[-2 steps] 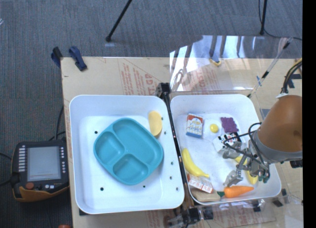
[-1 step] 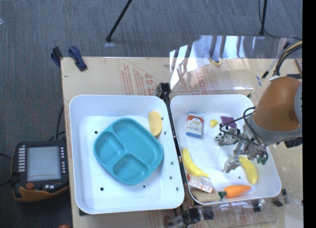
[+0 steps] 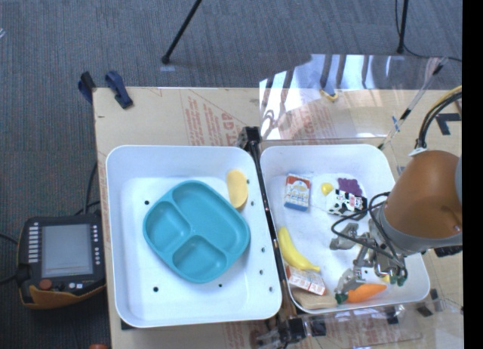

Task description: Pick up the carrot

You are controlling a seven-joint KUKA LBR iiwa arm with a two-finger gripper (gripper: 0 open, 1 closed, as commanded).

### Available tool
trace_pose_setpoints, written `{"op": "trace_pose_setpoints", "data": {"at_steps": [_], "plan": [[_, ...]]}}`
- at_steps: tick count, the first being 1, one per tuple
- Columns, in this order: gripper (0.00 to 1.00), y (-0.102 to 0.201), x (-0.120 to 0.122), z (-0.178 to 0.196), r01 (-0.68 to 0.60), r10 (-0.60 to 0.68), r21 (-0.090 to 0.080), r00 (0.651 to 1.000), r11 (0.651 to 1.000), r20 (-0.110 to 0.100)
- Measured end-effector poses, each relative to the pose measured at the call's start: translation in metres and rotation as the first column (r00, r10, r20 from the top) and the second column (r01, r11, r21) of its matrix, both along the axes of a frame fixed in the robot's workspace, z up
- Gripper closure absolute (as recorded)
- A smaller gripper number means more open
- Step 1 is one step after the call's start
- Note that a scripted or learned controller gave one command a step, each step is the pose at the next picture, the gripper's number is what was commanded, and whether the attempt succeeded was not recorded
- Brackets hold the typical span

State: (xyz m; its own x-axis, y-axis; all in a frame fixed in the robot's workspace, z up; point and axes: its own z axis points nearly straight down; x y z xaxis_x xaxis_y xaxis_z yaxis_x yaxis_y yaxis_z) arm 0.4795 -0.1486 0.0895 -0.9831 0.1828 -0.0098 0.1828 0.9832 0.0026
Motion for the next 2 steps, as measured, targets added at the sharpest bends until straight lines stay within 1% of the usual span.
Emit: {"op": "trace_pose_setpoints", "data": {"at_steps": [1, 2], "plan": [[1.0, 0.002, 0.001, 0.009, -0.007, 0.007, 0.001, 1.0, 1.0, -0.002], [1.0, 0.038, -0.002, 0.067, -0.234, 0.234, 0.0, 0.972, 0.972, -0.007]]}}
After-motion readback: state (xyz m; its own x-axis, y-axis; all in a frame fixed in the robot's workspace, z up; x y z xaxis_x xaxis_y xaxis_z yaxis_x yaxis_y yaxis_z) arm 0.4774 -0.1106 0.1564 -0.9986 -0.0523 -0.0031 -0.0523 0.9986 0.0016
